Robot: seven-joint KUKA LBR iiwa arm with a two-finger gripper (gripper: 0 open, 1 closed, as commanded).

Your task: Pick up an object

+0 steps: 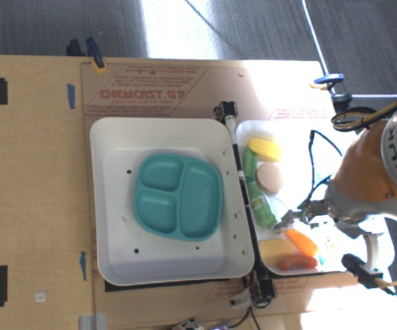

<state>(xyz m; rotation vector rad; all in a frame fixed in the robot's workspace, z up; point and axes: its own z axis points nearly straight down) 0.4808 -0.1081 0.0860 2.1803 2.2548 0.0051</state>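
My left bin (109, 184) holds a divided tray (178, 196) at its middle. The right bin (291, 126) lies just beside it at three o'clock. In that bin, from twelve towards six: a banana (264, 148), a round piece (270, 179), a long vegetable (256, 196) (against the shared wall), a carrot (301, 242), a sausage (297, 262). My gripper (293, 216) sits above the carrot.

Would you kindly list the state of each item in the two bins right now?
Teal divided plate: upright, lying flat in the left bin.
Yellow item: lying in the right bin.
Beige round item: resting beside the yellow one.
Orange carrot: lying slantwise, near the gripper.
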